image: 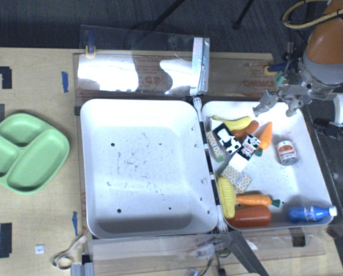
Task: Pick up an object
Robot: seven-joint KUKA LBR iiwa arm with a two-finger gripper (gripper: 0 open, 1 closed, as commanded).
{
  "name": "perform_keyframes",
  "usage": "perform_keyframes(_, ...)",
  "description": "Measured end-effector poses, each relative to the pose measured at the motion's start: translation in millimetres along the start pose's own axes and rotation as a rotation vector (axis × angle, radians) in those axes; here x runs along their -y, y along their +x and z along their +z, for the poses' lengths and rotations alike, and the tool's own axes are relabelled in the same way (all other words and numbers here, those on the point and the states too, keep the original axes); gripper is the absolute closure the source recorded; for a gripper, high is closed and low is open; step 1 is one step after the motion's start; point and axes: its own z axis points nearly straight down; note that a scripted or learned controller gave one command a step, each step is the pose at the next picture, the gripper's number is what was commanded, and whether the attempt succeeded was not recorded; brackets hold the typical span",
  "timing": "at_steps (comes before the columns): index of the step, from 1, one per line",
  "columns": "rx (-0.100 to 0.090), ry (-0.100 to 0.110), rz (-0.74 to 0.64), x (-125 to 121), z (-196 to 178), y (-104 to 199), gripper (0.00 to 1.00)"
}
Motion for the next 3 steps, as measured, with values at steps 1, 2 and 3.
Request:
perform_keyframes(1, -0.006, 0.004, -0.003, -22, 102, -62, 0.00)
perform_keyframes(2, 0.001, -0.003, -0.086, -13, 129, -45, 0.00)
perform_keyframes(3, -0.006, 0.010, -0.321, -21, 127, -48, 0.00)
